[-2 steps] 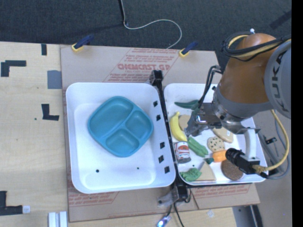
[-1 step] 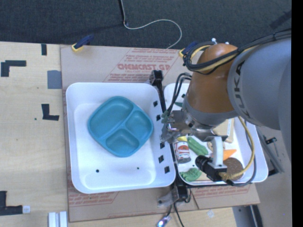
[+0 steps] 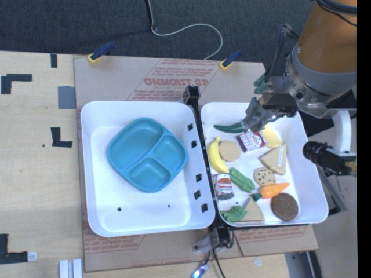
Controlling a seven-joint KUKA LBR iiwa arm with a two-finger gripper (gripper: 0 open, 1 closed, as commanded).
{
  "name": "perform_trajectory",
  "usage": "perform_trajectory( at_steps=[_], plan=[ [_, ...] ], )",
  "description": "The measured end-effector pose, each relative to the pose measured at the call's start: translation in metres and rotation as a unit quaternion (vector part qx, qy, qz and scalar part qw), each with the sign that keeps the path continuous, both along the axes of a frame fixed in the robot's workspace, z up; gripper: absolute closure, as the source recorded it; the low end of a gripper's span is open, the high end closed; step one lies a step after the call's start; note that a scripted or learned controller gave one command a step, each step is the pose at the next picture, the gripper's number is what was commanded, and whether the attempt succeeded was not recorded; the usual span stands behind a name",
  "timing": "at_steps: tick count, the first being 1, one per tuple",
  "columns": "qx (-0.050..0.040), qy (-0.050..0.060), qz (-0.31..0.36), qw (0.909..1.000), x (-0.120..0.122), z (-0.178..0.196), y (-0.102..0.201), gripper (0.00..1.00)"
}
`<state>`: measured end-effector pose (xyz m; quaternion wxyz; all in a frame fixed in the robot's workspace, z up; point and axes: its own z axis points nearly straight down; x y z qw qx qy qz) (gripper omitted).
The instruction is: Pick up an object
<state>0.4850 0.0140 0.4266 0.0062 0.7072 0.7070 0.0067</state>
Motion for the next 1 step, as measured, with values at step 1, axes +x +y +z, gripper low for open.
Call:
perform_trajectory(
  at_steps=[1],
  plan=[
    [0.0003, 0.007, 0.004, 1.0, -0.001, 0.0485, 0.0547, 1.0]
  ],
)
